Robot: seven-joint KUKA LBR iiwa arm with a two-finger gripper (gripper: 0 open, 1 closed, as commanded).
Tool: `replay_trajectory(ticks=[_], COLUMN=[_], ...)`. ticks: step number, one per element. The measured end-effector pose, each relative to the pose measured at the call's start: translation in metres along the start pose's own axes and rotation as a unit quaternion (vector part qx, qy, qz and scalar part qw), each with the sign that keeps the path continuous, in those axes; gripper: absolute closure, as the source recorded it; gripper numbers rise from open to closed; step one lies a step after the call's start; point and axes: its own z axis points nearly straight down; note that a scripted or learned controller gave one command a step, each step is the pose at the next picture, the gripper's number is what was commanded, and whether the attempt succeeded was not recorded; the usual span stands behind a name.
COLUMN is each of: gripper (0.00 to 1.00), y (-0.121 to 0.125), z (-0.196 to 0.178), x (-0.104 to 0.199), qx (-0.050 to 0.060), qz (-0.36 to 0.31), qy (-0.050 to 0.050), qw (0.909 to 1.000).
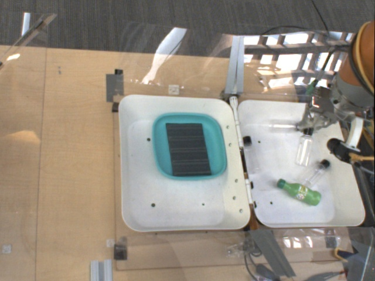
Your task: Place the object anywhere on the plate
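Step in hand: the grey arm with the orange band is reaching in over the far corner of the right shallow white bin (345, 212); I judge it is in the approach, with nothing picked up yet.
Pincer: the pincer (307, 129) is hanging over the bin floor with its two clear fingers (304, 151) pointing down; from here I cannot tell whether they are parted or closed, and nothing is showing between them.
Object: the small green plastic bottle with a white label (300, 192) is lying on its side on the bin floor, below the pincer and well apart from it, nearer the bin's front edge.
Plate: the teal square plate with rounded corners (218, 151) is sitting in the left shallow white bin (135, 204), far off to the pincer's left, with a dark ribbed rectangular pad (188, 149) lying on it.
Tabletop: the pale wooden tabletop (58, 157) is carrying both bins.
Next move: I judge the pincer is needing to travel toward the bottle, come down around its body, close, then lift and carry it across the divider to the plate.
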Motion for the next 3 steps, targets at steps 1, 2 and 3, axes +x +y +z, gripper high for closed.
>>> replay_trajectory(ticks=[1,2,3], gripper=[1.0,1.0,1.0], y=[-0.044,-0.059,-0.067], z=[0.046,0.02,0.019], x=[0.054,0.116,0.17], qx=[0.001,-0.001,-0.002], qz=[-0.021,-0.108,-0.215], qy=[0.001,0.001,0.001], qw=[0.9998,0.9941,0.9765])
